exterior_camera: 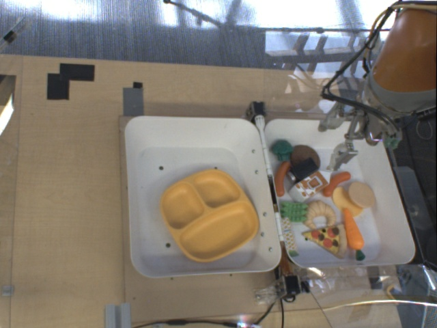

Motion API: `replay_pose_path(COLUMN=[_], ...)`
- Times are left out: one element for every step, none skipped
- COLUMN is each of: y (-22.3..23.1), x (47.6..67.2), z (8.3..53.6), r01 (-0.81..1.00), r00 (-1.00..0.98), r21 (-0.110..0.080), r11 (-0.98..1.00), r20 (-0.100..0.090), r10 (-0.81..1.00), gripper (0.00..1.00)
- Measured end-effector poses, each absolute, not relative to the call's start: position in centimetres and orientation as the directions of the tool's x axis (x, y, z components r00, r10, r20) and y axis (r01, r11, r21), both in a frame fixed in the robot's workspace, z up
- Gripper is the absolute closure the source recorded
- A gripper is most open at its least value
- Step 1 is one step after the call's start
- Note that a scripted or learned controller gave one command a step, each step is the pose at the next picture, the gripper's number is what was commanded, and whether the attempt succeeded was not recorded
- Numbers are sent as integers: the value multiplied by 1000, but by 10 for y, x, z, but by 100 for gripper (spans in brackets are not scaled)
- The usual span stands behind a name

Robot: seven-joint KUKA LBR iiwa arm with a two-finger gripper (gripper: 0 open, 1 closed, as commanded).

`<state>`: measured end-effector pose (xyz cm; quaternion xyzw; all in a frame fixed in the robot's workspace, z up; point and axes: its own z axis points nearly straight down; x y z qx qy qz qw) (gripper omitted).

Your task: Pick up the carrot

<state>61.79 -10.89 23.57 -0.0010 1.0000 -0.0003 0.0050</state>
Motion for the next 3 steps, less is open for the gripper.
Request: replay_pose_path(y=[-167, -207, -206], x=[572, 502, 512], z=[274, 209, 90], r01=[-158, -454, -534], r00=[-987, -891, -845], r21=[-6, -4, -13], r11=[987, 891, 845], r20=[-13, -5, -15], r10=[-158, -454, -534], gripper=[0, 0, 0])
